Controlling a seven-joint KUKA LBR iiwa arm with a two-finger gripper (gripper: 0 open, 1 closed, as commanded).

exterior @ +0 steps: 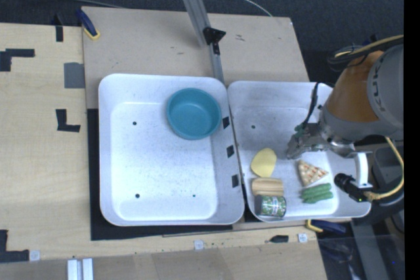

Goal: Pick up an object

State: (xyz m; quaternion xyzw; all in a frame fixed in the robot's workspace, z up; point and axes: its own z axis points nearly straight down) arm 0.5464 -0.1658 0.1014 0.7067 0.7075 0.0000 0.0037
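Observation:
My gripper [296, 146] reaches into the right bin [272, 105] from the right, low over its floor. It hovers just above and left of a pizza-slice toy [312, 173] and to the right of a yellow chip-shaped piece [264, 162]. Nothing shows between its fingers. Along the bin's near edge lie a tan cylinder [268, 187], a green can [271, 206] and a green bean pod [316, 194]. A blue bowl [193, 113] stands in the left bin [131, 160], at its far right corner.
A grey metal pole [194, 6] slants down from the top to the seam between the bins. The arm's orange band [354, 92] and cabling sit past the right bin's rim. Wooden bench surrounds both bins.

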